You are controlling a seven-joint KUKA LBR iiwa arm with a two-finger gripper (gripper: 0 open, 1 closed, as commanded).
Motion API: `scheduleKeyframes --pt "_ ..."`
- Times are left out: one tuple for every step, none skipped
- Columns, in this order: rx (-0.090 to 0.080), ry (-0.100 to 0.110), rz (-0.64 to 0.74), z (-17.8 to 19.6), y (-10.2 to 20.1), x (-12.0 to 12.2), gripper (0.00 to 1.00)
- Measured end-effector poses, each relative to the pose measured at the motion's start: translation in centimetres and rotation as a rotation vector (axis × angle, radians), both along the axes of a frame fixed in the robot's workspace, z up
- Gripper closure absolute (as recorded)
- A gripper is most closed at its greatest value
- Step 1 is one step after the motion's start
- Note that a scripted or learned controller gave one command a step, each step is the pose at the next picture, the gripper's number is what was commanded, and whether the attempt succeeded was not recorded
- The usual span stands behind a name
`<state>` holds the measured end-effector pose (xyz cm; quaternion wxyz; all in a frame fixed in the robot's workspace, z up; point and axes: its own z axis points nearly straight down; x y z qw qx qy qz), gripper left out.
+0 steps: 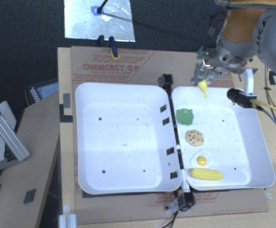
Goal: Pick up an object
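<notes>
Camera view gives me the two white bins side by side, and I take the right-hand bin (259, 141) as my landmark. Nearest me, along its front wall, lies a yellow corn cob (207, 175) on its side. Just behind the cob sits a toy fried egg (202, 161), its yolk up, touching or almost touching the cob. Further back, toward the bin's middle, is a round tan cookie (194, 137), and behind that, close to the divider side, a green leafy piece (185, 116). The four make a rough line along the bin's left side. The left-hand bin (124, 137) lies on the other side of the black clips.

At the far rim of the right-hand bin, the arm comes in from the upper right, its orange band (240, 20) above the grey wrist, tilted down and toward the left. The gripper (204, 78) hangs over the bin's far left corner, above the rim. A small yellow pointed object (203, 87) hangs directly beneath its tip, clear of the bin floor; it looks pinched between the fingers, which are drawn close together around its upper end. The green piece lies nearer me than the gripper, well apart from it.
</notes>
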<state>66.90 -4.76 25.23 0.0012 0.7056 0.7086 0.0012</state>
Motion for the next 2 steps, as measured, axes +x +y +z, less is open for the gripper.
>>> scheduleKeyframes --pt "-0.001 0.001 -0.004 -0.4 -1.6 0.0 1.0" --pt "0.0 -0.001 0.0 1.7 -0.6 0.0 1.0"
